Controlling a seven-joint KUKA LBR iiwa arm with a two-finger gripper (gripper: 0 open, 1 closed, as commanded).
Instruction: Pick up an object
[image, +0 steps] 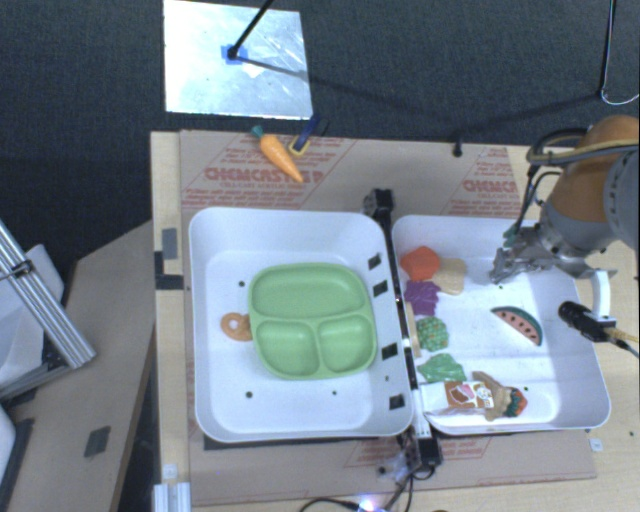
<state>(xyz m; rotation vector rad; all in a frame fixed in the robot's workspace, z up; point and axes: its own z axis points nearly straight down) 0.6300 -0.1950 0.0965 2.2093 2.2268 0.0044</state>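
Observation:
The right bin (585, 400) holds several toy foods. An orange-red piece (421, 263) and a beige piece (452, 276) lie at its far left, with purple grapes (421, 296) and green broccoli (432, 332) below them. A green leaf (441, 368) and a brown-and-white piece (487, 395) sit near the front. A watermelon slice (517, 325) lies right of centre. My gripper (505, 268) hangs low over the bin's far right part, above the watermelon slice and right of the beige piece, with nothing seen in it.
The left bin (215, 400) carries a green divided plate (310, 320) and a small orange ring (236, 326) beside it. An orange carrot (280, 156) lies on the bench behind the bins. A black divider (395, 300) runs between the bins.

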